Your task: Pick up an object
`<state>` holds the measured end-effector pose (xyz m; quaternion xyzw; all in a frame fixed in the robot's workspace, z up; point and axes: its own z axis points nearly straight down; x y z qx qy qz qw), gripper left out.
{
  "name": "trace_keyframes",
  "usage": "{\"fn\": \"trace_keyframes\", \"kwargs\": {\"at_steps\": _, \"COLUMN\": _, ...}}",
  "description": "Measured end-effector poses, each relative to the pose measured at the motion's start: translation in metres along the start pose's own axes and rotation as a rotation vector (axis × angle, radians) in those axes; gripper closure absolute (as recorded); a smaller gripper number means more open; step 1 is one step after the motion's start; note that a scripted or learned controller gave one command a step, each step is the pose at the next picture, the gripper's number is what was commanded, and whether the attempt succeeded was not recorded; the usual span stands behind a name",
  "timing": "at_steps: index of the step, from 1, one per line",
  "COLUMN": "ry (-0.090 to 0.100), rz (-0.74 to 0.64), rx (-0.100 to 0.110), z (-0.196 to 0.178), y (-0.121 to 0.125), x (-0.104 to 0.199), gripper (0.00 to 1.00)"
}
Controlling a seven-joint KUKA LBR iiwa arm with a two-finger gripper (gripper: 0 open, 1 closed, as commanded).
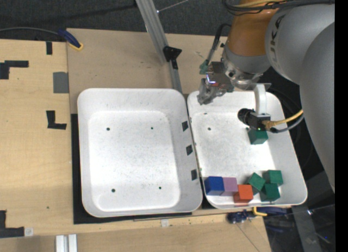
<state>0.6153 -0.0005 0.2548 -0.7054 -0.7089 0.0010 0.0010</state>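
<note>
There's the big grey arm (304,39) reaching over the table (32,153), past the left bin (130,147), its end effector (208,94) hanging at the right bin's (228,147) far left corner, open or closed I can't tell, a lone green block (258,136) by the right wall, and a blue block (214,184), purple block (230,184), orange block (244,192) and three more green blocks (270,191) crowding the near edge.

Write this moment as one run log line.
gripper: above right white bin, far corner | lone green block: mid-bin | near edge: blue cube, lilac cube, orange cube, three green blocks
</note>
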Motion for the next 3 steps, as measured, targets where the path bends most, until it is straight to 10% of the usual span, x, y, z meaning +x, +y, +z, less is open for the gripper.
{"fn": "trace_keyframes", "kwargs": {"at_steps": 2, "ry": 0.0, "rz": 0.001, "rx": -0.003, "z": 0.007, "y": 0.056, "x": 0.089, "gripper": 1.0}}
{"fn": "trace_keyframes", "kwargs": {"at_steps": 3, "ry": -0.002, "rz": 0.002, "rx": -0.002, "z": 0.007, "y": 0.055, "x": 0.087, "gripper": 0.0}}
